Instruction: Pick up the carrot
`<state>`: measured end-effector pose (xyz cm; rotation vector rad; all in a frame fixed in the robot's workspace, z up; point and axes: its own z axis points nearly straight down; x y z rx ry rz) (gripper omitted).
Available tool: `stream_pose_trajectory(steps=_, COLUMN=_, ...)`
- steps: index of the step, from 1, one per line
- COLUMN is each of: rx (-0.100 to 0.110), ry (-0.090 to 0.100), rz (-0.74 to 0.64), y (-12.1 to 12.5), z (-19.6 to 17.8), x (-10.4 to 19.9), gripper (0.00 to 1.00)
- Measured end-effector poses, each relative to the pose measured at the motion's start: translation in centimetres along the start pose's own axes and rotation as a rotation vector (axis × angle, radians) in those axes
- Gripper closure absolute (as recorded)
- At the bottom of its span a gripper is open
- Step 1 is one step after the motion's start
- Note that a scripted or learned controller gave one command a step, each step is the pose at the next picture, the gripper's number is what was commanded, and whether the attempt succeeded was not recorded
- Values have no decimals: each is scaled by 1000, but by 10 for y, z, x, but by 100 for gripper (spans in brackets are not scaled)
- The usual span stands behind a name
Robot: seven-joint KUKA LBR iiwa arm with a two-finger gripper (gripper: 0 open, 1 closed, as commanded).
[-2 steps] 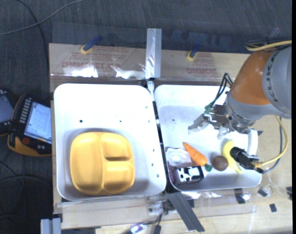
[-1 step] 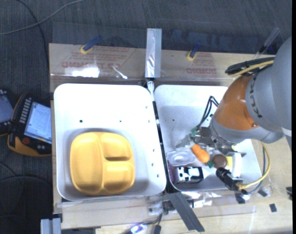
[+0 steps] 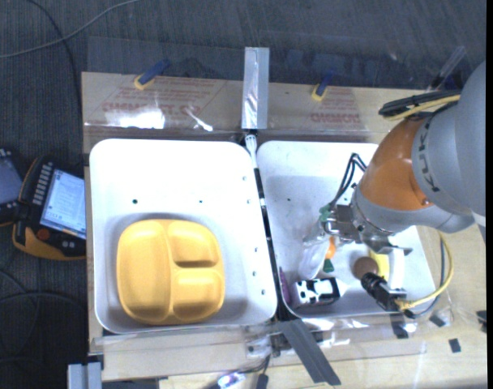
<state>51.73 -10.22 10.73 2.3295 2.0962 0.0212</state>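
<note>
While the arm (image 3: 429, 164) hangs low over the right bin (image 3: 289, 186), the carrot (image 3: 331, 252) lies in that bin, a small orange bit with a touch of green, right under the wrist. The gripper (image 3: 337, 232) is down close to the carrot, at its top end, but the arm hides most of it, so I cannot tell how it is set or if it has the carrot. The carrot looks like it rests on the bin floor, next to a clear plastic thing (image 3: 314, 255) on its left. A brown ball (image 3: 365, 264) and a yellow piece (image 3: 382, 260) sit just right of the carrot. A black and white toy (image 3: 316, 291) lies below the carrot, near the bin's front wall. Far left of the carrot, the left bin (image 3: 165, 168) has a yellow tray (image 3: 171, 269) in it. I think the reach down is done, or nearly done. What is left is to get a sure grip on the carrot and lift it up out of the bin.
</note>
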Motion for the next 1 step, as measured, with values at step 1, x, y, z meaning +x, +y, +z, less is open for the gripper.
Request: stream_pose_trajectory(steps=1, rx=18, ry=-8, rz=-21, y=50, z=-75, x=49, gripper=100)
